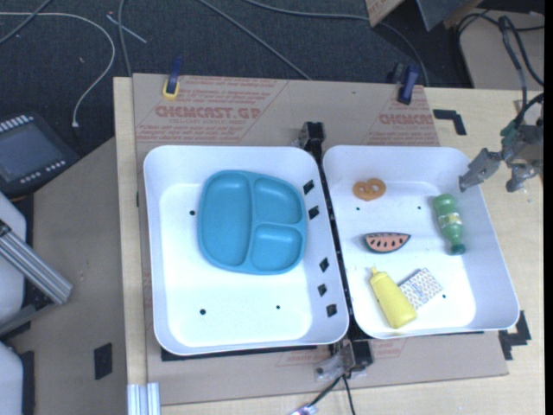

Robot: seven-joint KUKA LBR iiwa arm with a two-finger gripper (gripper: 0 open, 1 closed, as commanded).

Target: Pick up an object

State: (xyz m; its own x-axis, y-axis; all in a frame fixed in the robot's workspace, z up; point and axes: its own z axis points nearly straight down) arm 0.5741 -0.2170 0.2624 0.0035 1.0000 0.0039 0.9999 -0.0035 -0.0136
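Two shallow white bins sit side by side on the bench, and the right bin [497,266] serves as the landmark for everything else. Inside it, near its far wall, lies a small pretzel [369,188]. Toward its middle rests a watermelon slice [385,242], red with a dark rind, just nearer the camera than the pretzel. Along its right side lies a green bottle [448,223] on its side, well apart from the pretzel. Near its front wall lies a yellow squeeze bottle [391,298], also on its side, with a small patterned packet [420,286] just beside it, between the yellow bottle and the right wall. Just left of the right bin, the left bin [173,301] holds a blue divided plate [252,221] with three compartments, lying in its far half. The gripper [498,172] hangs above the right bin's far right corner, over the rim, with its two fingers spread apart and nothing between them; the green bottle is the nearest object to it, though clearly apart from the fingers. Behind both bins a sheet of printed cardboard [259,106] lies flat on the bench.
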